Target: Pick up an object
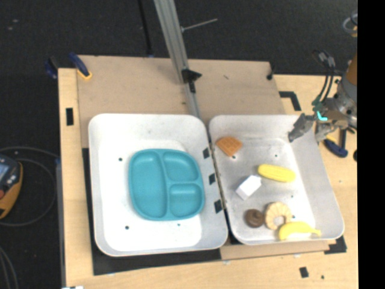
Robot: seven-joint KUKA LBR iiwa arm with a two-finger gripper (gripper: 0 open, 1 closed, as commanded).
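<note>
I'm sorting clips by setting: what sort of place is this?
Probably a robotics lab test bench: two white bins on a board, a metal camera post, toy food such as a banana, and a gripper at the right.

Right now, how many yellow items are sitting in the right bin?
2. One yellow piece lies mid-bin, right of the white block. The other yellow piece sits at the near edge, touching the round tan item. Nothing looks stacked enough to hide a third.
</note>
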